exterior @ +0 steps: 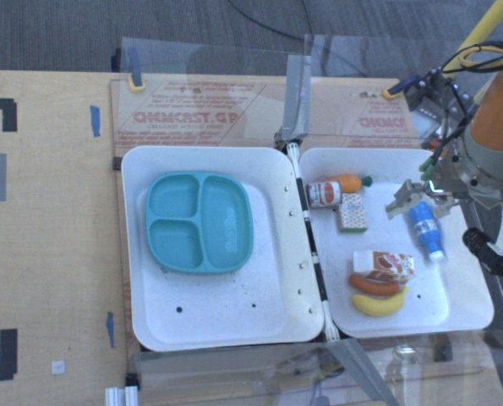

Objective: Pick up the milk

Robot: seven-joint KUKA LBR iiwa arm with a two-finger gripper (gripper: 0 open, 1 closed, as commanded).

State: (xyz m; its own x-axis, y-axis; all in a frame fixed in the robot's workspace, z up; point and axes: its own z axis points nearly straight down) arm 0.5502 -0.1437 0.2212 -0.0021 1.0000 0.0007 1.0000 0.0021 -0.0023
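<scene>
Your tool point(420, 194) hangs over the right bin's point(467, 315) far side; I can't tell its grip. The milk point(425, 231) lies just beneath it, not yet lifted.

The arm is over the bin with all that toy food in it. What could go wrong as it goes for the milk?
The gripper sits by the blue bottle, not over the milk carton, so it might grab or knock the bottle instead. The milk carton lies flat against the sausage and close to the banana, so fingers coming down could catch those, or push the carton aside rather than close on it.
</scene>
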